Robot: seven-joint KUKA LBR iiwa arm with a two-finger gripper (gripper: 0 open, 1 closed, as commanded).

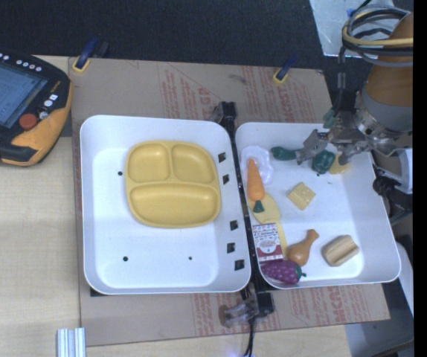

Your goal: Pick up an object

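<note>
My gripper (325, 153) is low over the far end of the right bin (373, 222), open. Between its fingers sits the right end of a dark green toy (322, 161), whose other end (283, 153) points left along the bin floor. The fingers straddle it without visibly closing on it. A small pale yellow piece (341, 166) lies just right of the green toy, partly under the gripper. The orange-banded wrist (388, 88) rises at the upper right.
The right bin also holds a carrot (254, 181), a white wrapper (259, 162), a cheese square (300, 195), a labelled packet (268, 242), purple grapes (280, 272), a drumstick (303, 248) and a bread roll (340, 250). A yellow divided plate (172, 183) lies in the left bin (102, 259). A teach pendant (13, 110) rests at the far left.
</note>
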